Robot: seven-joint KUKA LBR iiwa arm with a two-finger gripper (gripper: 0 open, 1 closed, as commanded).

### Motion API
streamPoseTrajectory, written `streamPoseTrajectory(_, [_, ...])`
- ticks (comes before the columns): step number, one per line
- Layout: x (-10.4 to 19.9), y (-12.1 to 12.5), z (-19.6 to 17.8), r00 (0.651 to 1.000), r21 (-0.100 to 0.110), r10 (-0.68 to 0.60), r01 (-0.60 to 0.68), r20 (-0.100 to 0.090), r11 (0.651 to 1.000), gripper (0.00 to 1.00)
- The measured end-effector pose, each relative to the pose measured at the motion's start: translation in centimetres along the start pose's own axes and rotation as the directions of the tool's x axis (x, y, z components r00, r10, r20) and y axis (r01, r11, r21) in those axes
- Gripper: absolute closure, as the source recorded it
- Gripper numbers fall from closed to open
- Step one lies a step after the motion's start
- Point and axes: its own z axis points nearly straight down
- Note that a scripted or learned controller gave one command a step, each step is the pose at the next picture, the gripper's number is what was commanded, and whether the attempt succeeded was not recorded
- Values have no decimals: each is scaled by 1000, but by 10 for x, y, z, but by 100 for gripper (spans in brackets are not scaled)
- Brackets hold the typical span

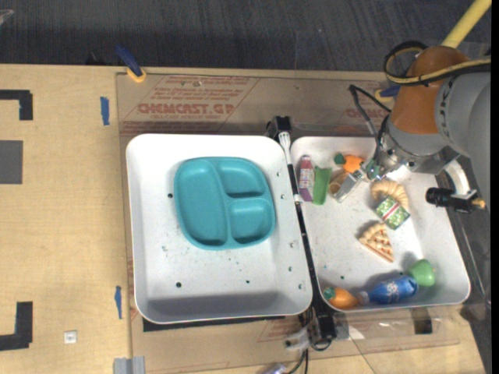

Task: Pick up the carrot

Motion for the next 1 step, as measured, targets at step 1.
streamPoseTrajectory(1, [1,2,-10,1000,-3,-4,4,3,1000,100])
